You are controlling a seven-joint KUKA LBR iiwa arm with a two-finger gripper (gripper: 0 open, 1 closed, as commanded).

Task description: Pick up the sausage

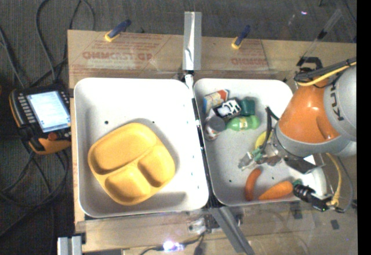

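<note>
I see the arm (316, 117) reaching in from the right over the right bin (232, 190), orange band toward the camera, with the gripper (255, 159) low over the bin floor near its front half. I cannot tell how far the gripper is open; the metal parts at its tip are small and cluttered, and I see nothing clearly between them. The sausage (251, 183), a short reddish-orange piece, lies on the bin floor just below the gripper toward the front edge, tilted, close to the tip but whether touching I cannot tell. Just right of the sausage and further front-right of the gripper lies a carrot (276, 191), orange, nearly end to end with the sausage. Up and left of the gripper, toward the back of the same bin, sits a cluster: a green bottle (243, 124) on its side, a dark teal cup (248, 106) behind it, a black and white item (228, 109), a small carton (214, 98) with red and white print, and a grey round piece (215, 124) near the bin's left wall. A yellow-green item (262, 139) pokes out just above the gripper, partly hidden by the arm. Well left of the gripper, the left bin (93, 103) holds a yellow divided plate (131, 162). Both bins rest on the counter (145, 54)
</note>
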